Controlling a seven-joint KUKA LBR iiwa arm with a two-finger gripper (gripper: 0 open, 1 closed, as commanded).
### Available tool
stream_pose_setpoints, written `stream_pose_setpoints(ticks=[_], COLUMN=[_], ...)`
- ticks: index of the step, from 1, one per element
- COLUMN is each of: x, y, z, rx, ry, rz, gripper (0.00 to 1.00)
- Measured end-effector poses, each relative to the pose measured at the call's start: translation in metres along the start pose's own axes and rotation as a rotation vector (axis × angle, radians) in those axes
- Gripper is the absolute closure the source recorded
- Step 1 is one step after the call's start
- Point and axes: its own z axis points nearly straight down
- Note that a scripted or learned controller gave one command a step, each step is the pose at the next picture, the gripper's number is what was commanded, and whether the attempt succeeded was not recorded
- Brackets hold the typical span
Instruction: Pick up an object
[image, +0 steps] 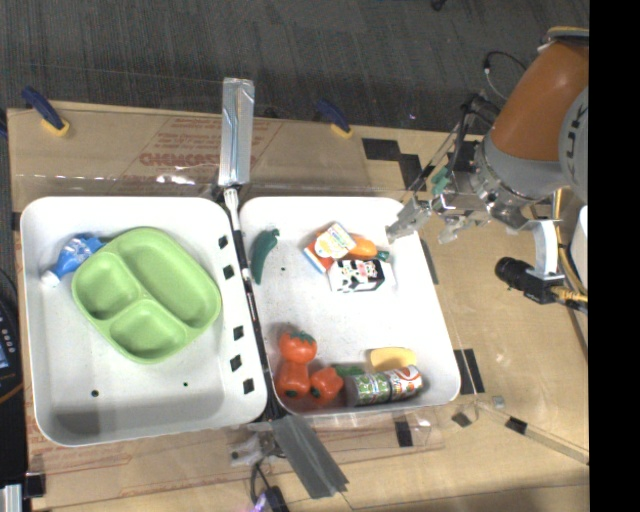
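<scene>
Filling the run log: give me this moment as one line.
arm: over right bin's far right corner | gripper: nothing seen held | nearest: black-and-white carton | left bin: green tray

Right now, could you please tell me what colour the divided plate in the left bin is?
Light green; the divided plate shows clearly in the camera view.

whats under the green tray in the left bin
A blue thing sticks out from under the green tray at its upper left corner. The rest of it is covered.
</scene>
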Motion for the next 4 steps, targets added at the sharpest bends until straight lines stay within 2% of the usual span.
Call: stream_pose_setpoints(ticks=[1,2,3,4], x=[0.04,0.052,0.053,0.053], y=[0.035,0.066,0.072,0.071], z=[0.141,0.184,0.161,0.163], rx=[0.009,-0.005,-0.021,-0.019], ry=[0.003,0.001,0.0,-0.001], rz=[-0.1,-0.07,-0.078,-0.078], gripper=[0.0,0.0,1.0,0.0])
